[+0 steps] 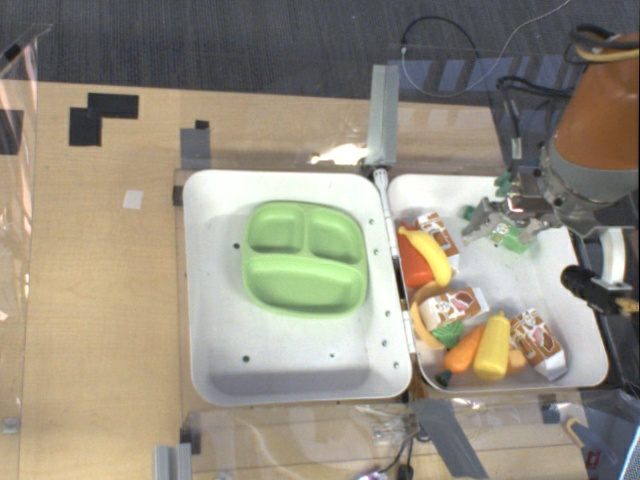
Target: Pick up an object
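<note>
Pale wooden surface (100, 268) carries two white bins, and over the right bin (590, 368) the gripper (500, 216), fingers spread, hovers with the yellow plastic banana (428, 253) at eight o'clock.

The table (110, 298) has a light wooden top. Two shallow white bins sit directly on it, side by side and touching along their inner edges: the left bin (215, 368) toward nine o'clock, the right bin (585, 368) toward three o'clock. Black square markers (100, 118) lie at eleven o'clock, with a small pale tag (132, 200) just below them.
</note>
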`<act>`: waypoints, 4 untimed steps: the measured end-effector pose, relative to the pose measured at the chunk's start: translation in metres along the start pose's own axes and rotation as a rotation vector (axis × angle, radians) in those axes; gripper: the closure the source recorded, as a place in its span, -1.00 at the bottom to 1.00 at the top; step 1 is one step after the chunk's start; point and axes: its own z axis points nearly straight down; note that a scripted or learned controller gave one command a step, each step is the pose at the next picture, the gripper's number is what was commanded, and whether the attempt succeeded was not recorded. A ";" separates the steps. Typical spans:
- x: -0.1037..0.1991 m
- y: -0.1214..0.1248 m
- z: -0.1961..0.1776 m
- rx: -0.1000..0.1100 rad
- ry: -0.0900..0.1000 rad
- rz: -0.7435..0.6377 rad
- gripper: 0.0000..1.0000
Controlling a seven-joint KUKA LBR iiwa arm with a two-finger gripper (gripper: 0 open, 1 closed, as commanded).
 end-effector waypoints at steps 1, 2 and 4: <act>-0.010 0.039 0.149 -0.001 -0.005 -0.030 -1.00; -0.005 0.086 0.167 -0.002 -0.006 0.055 -1.00; -0.037 0.090 0.169 0.020 0.010 -0.097 1.00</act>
